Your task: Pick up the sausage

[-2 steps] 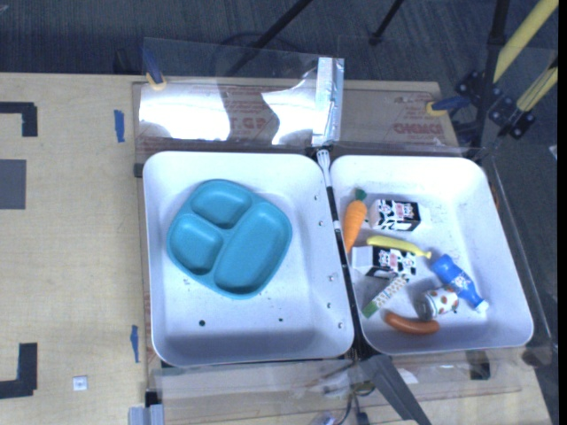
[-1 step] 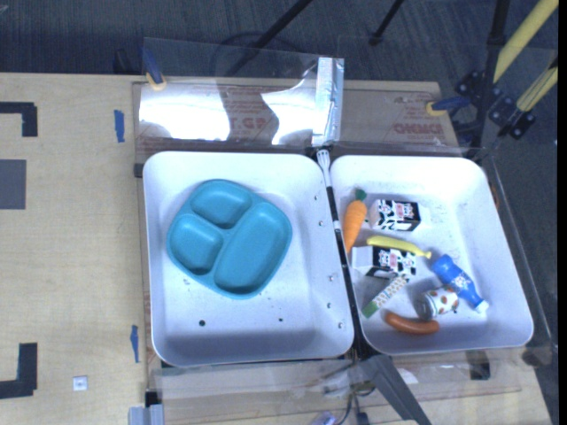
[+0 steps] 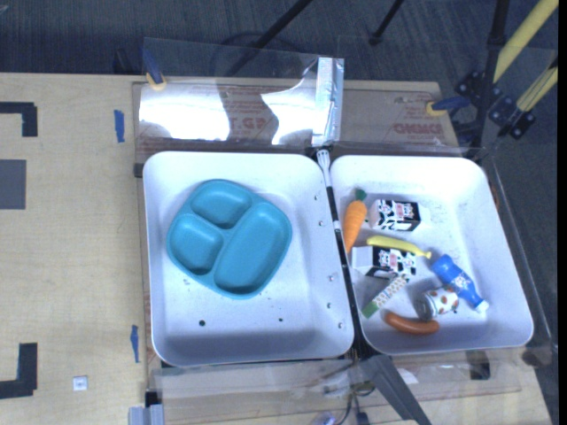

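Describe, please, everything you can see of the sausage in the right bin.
The sausage is a small, smooth, reddish-orange toy, plastic by its look, with rounded ends and a slight curve. It lies flat and crosswise on the floor of the right bin, near the front wall. A can lies just behind it, very close; whether they touch cannot be told.

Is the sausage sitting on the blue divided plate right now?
No, the sausage lies in the right bin near its front edge, while the blue divided plate sits in the left bin.
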You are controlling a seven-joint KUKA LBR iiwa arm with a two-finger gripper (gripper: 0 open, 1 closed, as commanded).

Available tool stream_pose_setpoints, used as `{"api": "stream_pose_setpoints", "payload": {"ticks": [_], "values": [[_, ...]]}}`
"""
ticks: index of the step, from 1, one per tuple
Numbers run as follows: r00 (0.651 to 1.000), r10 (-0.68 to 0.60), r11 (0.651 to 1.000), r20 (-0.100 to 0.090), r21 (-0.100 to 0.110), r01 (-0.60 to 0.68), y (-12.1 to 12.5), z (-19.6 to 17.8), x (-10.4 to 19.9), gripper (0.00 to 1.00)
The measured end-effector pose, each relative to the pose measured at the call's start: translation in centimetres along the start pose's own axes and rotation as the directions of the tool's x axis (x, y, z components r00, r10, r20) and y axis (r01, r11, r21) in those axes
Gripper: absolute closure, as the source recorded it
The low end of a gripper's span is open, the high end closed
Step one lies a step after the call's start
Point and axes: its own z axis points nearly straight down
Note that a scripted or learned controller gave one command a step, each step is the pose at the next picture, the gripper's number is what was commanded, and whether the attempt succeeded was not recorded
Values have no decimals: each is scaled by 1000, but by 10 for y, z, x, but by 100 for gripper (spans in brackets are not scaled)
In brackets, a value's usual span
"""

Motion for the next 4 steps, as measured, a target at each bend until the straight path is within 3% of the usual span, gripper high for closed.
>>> {"api": "stream_pose_setpoints", "payload": {"ticks": [4], "values": [[1000,-2,1000,21,-20,3,4,-46,-4,100]]}}
